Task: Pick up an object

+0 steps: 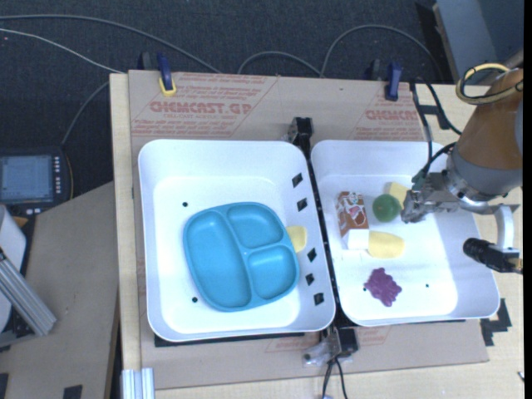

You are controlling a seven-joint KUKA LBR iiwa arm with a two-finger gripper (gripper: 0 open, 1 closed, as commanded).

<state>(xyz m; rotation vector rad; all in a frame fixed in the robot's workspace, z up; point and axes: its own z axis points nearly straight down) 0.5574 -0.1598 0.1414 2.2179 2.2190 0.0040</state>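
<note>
Green ball (385, 208) is sitting in the right bin (474, 302), touching the gripper (413, 209) on its right. Finger state cannot be determined. Yellow block (385, 244) is lying just below the ball, purple grapes (382, 285) lower still, a red packet (352, 210) to its left.

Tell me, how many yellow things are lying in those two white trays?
3. One small yellow piece sits in the left tray, beside the blue plate. Two are in the right tray: one mid-tray, one beside the green ball. The claw may hide others.
</note>
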